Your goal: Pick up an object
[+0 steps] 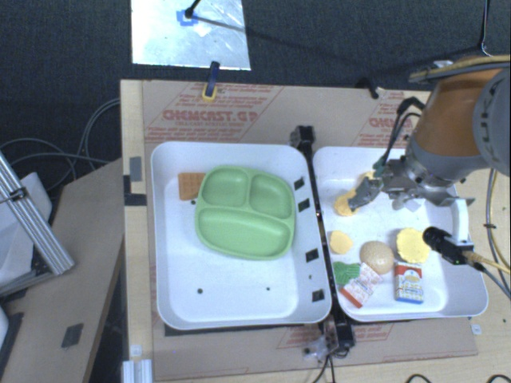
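Reaching in from the right, the arm (459,122) hangs its gripper (366,191) low over the right bin (479,294), just above a small yellow piece (344,207) near the bin's left wall. Whether the fingers are spread or pressed together I cannot tell, and nothing shows between them.

Lower in the same bin lie a pale yellow disc (341,242), a tan egg-shaped thing (376,254), a yellow ruffled piece (413,245), a green bit (345,273), a red-and-white packet (362,285) and a small red, white and blue carton (409,282) (its print is too small to read).

The left bin (172,294) holds a green divided plate (244,212) with three compartments, and an orange cracker-like square (189,185) lies just beside the plate's upper left edge.

Both bins sit on a brown board (239,110) printed in red; beyond the left bin the word reads as "CHEMCAST GP" (seen upside down), and a further red print beyond the right bin is partly hidden. A blue-and-yellow clamp (211,82) grips the board's far edge.
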### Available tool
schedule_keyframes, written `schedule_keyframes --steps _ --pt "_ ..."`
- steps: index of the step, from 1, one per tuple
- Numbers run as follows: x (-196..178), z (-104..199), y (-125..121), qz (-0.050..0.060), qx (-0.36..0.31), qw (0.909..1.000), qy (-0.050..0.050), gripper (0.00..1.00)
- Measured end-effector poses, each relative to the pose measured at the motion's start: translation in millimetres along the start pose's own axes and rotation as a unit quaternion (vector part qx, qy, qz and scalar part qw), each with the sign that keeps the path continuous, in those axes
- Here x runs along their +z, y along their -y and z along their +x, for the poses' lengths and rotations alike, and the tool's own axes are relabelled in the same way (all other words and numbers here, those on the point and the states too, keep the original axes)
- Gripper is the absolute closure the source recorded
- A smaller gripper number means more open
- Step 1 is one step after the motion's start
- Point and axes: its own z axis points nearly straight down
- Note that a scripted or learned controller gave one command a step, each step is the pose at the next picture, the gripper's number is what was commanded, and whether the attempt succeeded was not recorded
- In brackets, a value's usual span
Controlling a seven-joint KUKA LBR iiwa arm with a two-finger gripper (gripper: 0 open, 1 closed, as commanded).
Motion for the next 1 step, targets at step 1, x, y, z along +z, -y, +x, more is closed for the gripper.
schedule_keyframes --steps 1 --pt "-5.9 0.0 -2.8 -0.006 -0.001 1.0000 0.001 0.00"
